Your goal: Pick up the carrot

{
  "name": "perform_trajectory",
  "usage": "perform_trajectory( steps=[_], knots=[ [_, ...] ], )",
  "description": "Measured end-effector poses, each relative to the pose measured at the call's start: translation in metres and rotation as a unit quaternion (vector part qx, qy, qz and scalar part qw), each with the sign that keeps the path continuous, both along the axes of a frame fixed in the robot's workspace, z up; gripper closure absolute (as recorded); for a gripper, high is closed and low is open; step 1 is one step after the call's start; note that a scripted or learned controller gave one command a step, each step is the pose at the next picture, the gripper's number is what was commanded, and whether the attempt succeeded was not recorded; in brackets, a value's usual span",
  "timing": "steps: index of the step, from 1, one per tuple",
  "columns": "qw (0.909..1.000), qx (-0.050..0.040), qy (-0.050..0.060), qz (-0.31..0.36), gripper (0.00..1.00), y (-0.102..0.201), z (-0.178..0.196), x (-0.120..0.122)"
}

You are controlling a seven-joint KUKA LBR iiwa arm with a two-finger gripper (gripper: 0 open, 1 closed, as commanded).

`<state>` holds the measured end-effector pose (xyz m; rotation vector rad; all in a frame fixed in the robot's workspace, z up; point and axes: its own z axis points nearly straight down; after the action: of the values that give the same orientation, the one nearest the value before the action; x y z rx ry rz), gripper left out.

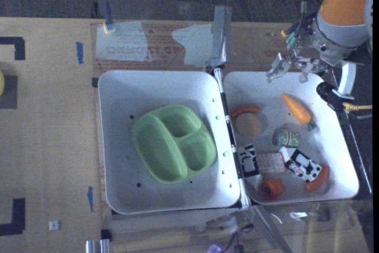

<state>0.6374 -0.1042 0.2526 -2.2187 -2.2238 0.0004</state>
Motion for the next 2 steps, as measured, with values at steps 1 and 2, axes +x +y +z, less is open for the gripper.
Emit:
perform_trajectory(
  steps=[1,2],
  knots=[
    [0.9694,0.0,-0.001,-0.245,0.0,-0.0233,-0.1637,0.0049],
    [0.9694,0.0,0.0,-0.245,0.0,-0.0232,-0.164,0.0047]
  ],
)
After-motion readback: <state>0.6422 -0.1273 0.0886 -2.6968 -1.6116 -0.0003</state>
